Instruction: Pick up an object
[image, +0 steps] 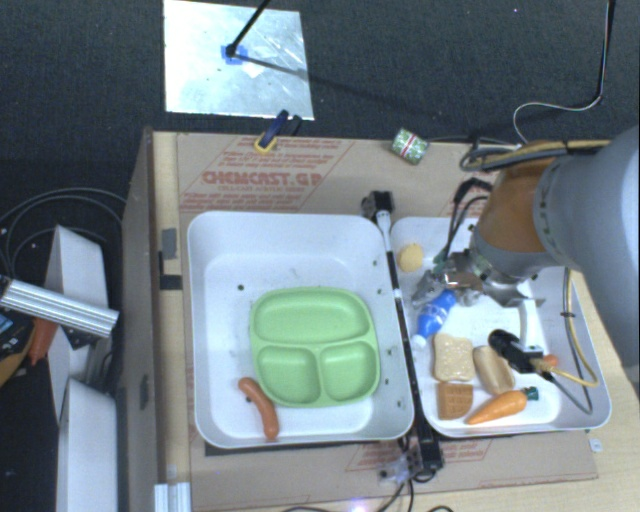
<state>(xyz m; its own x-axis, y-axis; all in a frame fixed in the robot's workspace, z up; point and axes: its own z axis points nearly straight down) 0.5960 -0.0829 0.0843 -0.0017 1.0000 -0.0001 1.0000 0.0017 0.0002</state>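
Your gripper (440, 288) hangs over the bottle (432, 318) in the right bin (580, 400); I cannot tell its spread. The bottle looks light, stiff, slippery: grasp it mid-body.

Divided plate (315, 345) and sausage (259, 407) in left bin (215, 260), carrot (497, 405) in right bin (585, 395)

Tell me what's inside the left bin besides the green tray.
In the left bin, a sausage lies beside the green tray, near its front left corner. Whatever is under the tray is covered.
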